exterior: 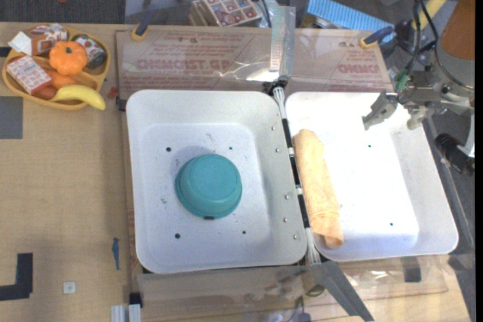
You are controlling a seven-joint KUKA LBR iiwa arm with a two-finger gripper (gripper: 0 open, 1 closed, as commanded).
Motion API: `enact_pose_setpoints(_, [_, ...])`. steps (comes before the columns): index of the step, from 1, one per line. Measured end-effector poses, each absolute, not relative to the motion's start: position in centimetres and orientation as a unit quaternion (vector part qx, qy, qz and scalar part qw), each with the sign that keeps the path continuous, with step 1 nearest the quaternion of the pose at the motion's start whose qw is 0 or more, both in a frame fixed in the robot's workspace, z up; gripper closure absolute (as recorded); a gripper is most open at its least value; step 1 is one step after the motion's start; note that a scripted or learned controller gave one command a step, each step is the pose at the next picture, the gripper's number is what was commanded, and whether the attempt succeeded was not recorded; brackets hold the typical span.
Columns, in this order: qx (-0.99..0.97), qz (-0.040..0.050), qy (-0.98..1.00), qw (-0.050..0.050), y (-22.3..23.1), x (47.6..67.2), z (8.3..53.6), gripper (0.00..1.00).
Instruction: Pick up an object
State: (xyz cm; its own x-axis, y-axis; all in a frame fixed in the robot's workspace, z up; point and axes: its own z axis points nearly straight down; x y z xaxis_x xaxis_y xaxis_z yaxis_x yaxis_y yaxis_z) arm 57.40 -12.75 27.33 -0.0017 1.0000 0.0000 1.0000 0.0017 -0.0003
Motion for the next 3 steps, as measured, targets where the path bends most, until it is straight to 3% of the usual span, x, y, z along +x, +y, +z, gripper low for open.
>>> enact_pose_setpoints(1, [-0.725,0.0003,-0.689,0.000,-7.9,63.2,18.5,0.00])
enact_pose_setpoints(2, [-0.701,-0.0005,-0.714,-0.002,-13.3,63.7,24.1,0.00])
enact_pose_setpoints(3, [-0.673,-0.0001,-0.740,0.000,-6.8,63.2,18.5,0.00])
